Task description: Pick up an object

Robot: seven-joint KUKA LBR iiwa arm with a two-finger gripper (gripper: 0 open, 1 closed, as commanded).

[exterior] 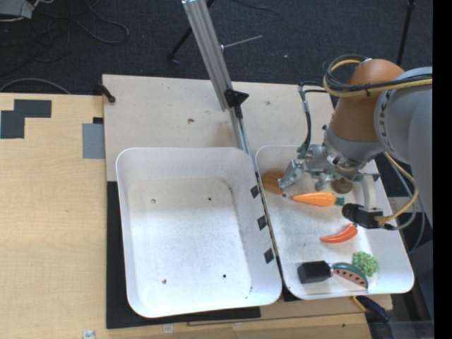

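"Where's your target?"

"The carrot (315, 199) lies just below my pincer (302, 176) in the right bin (395, 277). I can't tell the pincer's state. It looks light, stiff, slick; I'd grab its thick middle."

No words, labels, brands or numbers can be read anywhere here (not on the bins, toys or arm).

The grey arm (409, 119) reaches in from the right, its orange band (364, 101) sitting above the wrist. The wrist bends downward and leftward, carrying the gripper (293, 179) low. How its tips stand is too blurred to judge.
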